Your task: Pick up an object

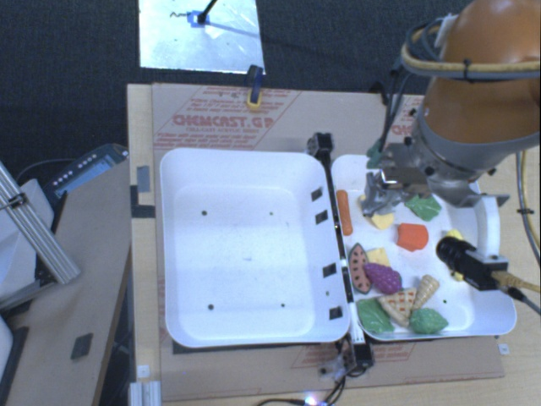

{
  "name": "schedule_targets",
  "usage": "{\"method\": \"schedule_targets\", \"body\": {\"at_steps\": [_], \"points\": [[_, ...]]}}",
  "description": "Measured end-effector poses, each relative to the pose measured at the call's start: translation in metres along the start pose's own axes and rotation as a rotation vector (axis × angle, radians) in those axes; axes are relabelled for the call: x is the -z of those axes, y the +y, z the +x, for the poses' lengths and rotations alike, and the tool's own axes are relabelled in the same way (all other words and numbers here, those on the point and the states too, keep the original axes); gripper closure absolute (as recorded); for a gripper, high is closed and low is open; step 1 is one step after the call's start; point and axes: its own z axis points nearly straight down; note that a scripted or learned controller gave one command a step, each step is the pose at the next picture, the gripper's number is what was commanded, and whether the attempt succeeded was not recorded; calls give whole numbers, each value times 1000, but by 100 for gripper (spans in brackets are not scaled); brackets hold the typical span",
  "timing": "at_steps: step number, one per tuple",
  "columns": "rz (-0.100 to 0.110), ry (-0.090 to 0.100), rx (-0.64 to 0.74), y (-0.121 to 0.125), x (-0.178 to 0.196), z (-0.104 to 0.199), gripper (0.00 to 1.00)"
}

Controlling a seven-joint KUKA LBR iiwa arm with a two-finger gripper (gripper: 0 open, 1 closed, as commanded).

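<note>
Because the plastic toy foods all lie heaped in the right white bin [499,311], the gripper [378,200] hangs low over its far left part, just above a yellow wedge-shaped block [383,220]; whether it pinches anything I cannot tell

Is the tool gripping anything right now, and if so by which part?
Cannot be told. The tool is low in the right bin, right above a yellow piece, but the view does not show anything between its fingers.
</note>
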Motion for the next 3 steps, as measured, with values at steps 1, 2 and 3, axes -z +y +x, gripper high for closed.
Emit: {"method": "schedule_targets", "body": {"at_steps": [1,2,3], "points": [[-27,8,7,0,122,82,100],[-17,3,0,0,154,110,100],[0,-3,0,0,26,143,100]]}}
